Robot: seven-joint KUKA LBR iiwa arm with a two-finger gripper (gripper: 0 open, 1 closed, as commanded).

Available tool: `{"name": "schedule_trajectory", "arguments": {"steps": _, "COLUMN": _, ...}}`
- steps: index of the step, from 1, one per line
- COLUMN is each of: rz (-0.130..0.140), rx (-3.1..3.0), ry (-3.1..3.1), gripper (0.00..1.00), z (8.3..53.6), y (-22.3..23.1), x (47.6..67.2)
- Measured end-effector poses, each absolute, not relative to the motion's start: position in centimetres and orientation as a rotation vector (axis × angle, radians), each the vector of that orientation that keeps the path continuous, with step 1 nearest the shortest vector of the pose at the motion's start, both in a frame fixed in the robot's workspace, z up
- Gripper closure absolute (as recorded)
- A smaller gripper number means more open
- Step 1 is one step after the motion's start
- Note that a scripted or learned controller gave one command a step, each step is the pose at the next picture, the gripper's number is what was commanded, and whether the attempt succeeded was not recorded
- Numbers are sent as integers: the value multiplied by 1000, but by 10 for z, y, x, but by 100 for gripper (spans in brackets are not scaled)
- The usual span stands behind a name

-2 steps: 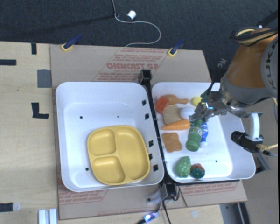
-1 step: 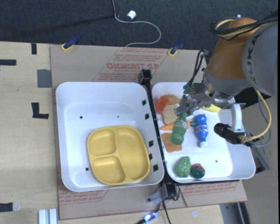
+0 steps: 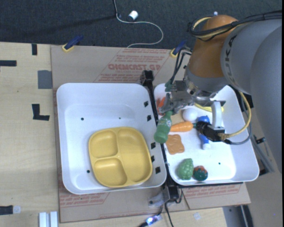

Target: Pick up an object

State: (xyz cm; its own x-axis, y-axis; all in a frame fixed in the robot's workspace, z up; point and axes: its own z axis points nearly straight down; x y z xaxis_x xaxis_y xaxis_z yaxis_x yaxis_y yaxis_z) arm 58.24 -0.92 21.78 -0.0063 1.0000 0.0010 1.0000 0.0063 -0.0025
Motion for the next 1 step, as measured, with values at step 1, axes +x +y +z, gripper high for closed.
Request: {"name": "schedule_trajectory", "arguments": {"steps": 1, "rz": -1, "rx": -2215, "ry": -2227, "gripper": 100, "z": 233, "y": 34, "x": 603}}
